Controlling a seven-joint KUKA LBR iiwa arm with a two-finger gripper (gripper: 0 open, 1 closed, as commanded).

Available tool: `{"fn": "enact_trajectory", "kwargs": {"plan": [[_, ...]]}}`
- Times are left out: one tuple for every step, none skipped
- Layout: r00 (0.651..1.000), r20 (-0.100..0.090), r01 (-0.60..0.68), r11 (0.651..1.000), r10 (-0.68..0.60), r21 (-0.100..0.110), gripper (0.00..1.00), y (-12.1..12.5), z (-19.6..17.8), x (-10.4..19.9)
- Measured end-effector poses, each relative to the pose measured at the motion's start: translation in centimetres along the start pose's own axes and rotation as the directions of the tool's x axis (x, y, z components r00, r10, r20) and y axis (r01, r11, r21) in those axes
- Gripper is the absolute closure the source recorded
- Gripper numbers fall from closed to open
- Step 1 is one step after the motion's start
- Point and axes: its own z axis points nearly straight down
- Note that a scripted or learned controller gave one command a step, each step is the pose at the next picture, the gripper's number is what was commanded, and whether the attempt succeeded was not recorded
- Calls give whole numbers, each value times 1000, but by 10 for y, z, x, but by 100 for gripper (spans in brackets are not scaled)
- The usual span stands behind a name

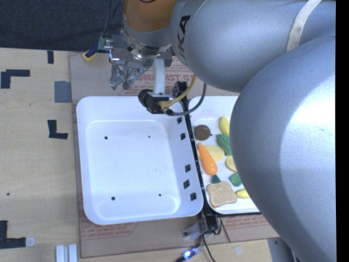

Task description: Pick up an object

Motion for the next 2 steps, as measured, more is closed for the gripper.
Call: {"fn": "enact_trajectory", "kwargs": {"plan": [[1000,1,0,1000,0,-1,100,40,-194,3],[1000,7,-6,1000,6,15,100,42,-205,-47]]}}
